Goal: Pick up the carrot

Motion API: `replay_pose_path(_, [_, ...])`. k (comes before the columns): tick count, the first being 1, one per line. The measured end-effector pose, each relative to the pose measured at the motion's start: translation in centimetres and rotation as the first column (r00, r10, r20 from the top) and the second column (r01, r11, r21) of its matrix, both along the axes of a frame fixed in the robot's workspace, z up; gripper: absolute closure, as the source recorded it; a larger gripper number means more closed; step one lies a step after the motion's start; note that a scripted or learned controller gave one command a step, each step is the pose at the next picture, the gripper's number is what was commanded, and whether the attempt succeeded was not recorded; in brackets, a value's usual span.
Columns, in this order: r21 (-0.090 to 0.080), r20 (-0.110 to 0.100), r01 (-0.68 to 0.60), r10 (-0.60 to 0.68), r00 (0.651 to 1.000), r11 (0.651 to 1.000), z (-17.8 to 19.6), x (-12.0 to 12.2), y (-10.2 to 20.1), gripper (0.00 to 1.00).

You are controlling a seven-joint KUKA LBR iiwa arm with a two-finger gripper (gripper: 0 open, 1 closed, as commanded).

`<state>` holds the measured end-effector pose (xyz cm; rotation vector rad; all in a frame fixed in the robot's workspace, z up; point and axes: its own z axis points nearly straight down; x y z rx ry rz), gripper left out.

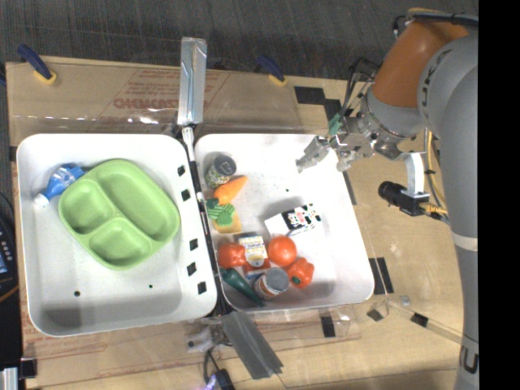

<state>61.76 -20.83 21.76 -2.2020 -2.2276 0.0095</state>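
The carrot (231,189) is a small orange piece lying at the left side of the right bin (341,258), close to the divider and just below a round tin (221,169). My gripper (326,156) hangs over the bin's upper right part, well to the right of the carrot and apart from it. Its two fingers (308,159) are spread open with nothing between them. The grey arm with its orange band (406,63) reaches in from the right.
A green and yellow toy (220,213) lies right below the carrot. Further down sit a black-and-white carton (300,218), a tomato (282,251), an orange pepper (301,272) and several other toys. The left bin (49,299) holds a green divided plate (120,211) and a blue item (62,178).
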Motion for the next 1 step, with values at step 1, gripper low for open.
replay_pose_path(1, [0.0, 0.0, 0.0, 0.0, 1.0, 1.0, 0.0, 0.0, 0.0, 0.0])
